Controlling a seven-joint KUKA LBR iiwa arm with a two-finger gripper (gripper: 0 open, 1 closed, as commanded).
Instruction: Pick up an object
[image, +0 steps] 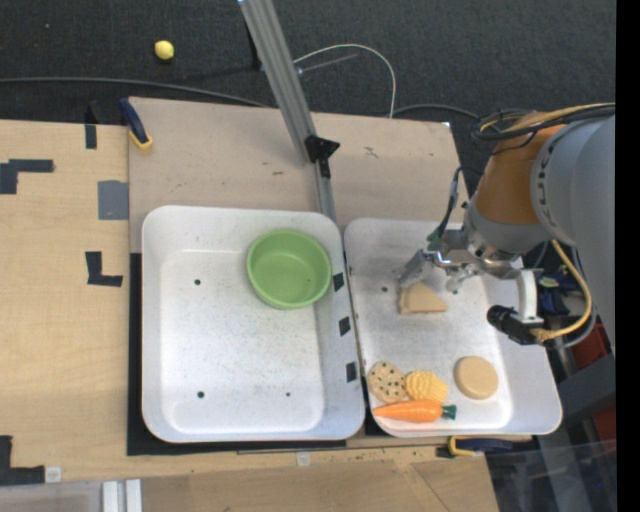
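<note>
Gripper (437, 270) fingers spread over the wedge (424, 300), mid right bin (530, 400), clear of walls.

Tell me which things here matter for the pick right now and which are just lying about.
In play:
- gripper, low in the right bin
- tan wedge, right beneath it

Lying about:
- green bowl in the left bin
- cookie, yellow waffle piece, carrot and round tan piece at the right bin's near end
- yellow ball beyond the bench
</note>
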